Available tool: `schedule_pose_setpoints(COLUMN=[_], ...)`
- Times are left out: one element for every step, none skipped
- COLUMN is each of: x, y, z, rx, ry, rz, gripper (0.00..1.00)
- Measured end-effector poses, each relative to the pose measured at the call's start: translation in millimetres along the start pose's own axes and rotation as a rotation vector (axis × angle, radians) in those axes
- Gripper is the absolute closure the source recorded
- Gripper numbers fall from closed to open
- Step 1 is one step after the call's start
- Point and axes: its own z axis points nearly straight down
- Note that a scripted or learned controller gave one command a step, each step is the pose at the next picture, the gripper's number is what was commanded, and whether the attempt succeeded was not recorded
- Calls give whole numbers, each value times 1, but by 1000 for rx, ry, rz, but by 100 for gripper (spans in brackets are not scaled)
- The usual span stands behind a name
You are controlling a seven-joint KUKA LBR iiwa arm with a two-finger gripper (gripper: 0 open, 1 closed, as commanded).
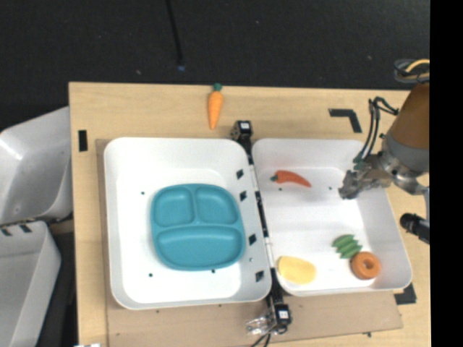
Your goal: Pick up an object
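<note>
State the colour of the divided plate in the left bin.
Teal blue plate, seen clearly in the camera view.

The arm [412,132] at the right of the frame is cut off by the edge above its orange band. The gripper [350,187] is small and dark against the right bin [318,237], its fingers too blurred to read. White housings [29,186] at left run off-frame.

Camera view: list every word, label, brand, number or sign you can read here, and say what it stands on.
None can be read. The blue tray, both white bins, the toy foods and the bench carry no visible text. The black marks on the bench are plain shapes, not letters.
</note>
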Motion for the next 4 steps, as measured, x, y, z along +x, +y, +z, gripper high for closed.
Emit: schedule_pose_setpoints(x=[-2,52,101,152], y=[1,5,-3,-12], z=[-33,-30,-27,-43], rx=[2,6,6,6], ry=[0,3,4,4], rz=[-3,-7,-7,-8], gripper=[100,100,100,100])
